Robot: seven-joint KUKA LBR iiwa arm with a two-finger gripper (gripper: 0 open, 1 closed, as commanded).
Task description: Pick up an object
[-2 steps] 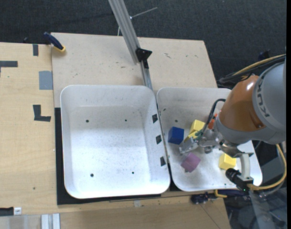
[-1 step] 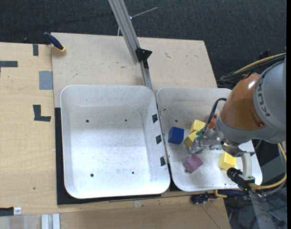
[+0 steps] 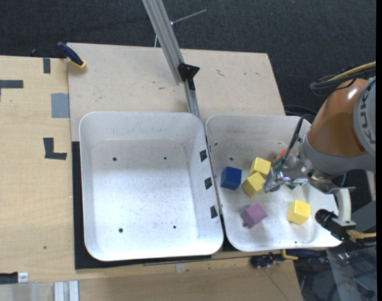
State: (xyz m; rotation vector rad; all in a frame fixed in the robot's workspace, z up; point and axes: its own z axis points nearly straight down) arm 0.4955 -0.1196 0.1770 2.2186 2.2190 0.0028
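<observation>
Gripper [image 3: 280,179]: low in the right bin [image 3: 241,127], just beside two yellow cubes [image 3: 258,175]; its tips are blurred, so I cannot tell their state.
Hidden: the wrist covers the bin's right wall.
Cubes: blue cube [image 3: 231,178], purple cube [image 3: 253,214], another yellow cube [image 3: 298,211]; all are tilted and show no long axis.

The arm [image 3: 341,127] reaches in from the right, its grey body bent downward with the orange band bulging at the upper right. The wrist slants down and left, ending in the gripper [image 3: 276,182], low and pointed leftward; whether it is spread or closed cannot be made out
</observation>
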